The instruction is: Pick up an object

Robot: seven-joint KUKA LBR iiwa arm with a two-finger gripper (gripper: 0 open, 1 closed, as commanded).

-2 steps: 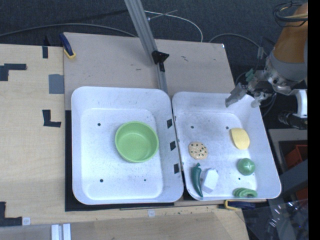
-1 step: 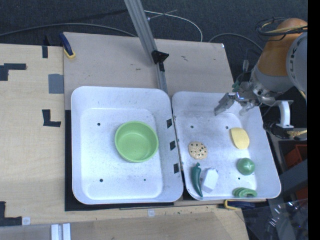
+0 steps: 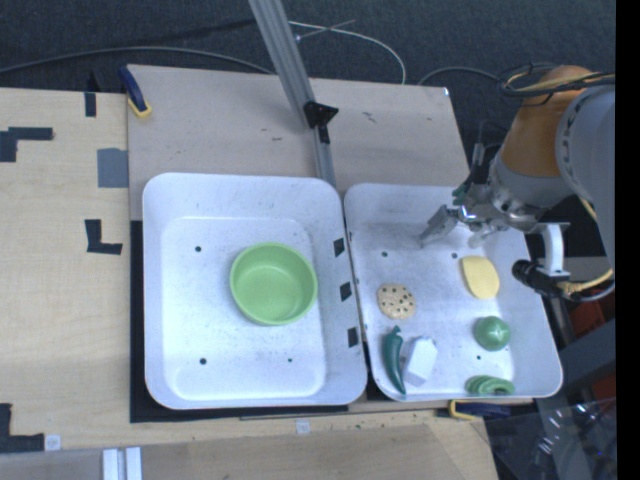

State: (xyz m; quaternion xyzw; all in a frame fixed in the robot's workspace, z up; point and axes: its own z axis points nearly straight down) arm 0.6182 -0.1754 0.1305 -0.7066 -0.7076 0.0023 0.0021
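Nothing sits in my gripper (image 3: pixel 437 230) yet, its fingers spread apart just above the yellow lemon toy (image 3: pixel 481 277) in the right bin (image 3: pixel 372 208), so I should drop down and pinch.

A pale wooden worktop (image 3: pixel 240 138) fills most of the scene, its left part a lighter board (image 3: pixel 60 268) marked with strips of dark tape (image 3: pixel 25 140) and a grey patch (image 3: pixel 113 166). A blue and yellow clamp (image 3: pixel 134 92) grips the worktop's upper left corner. Beyond its far edge lies dark blue-grey carpeted floor (image 3: pixel 420 18), crossed by thin pale cables (image 3: pixel 370 43). A grey metal pole (image 3: pixel 285 53) slants down from the top toward the worktop's middle. The light is even and soft, with faint shadows.
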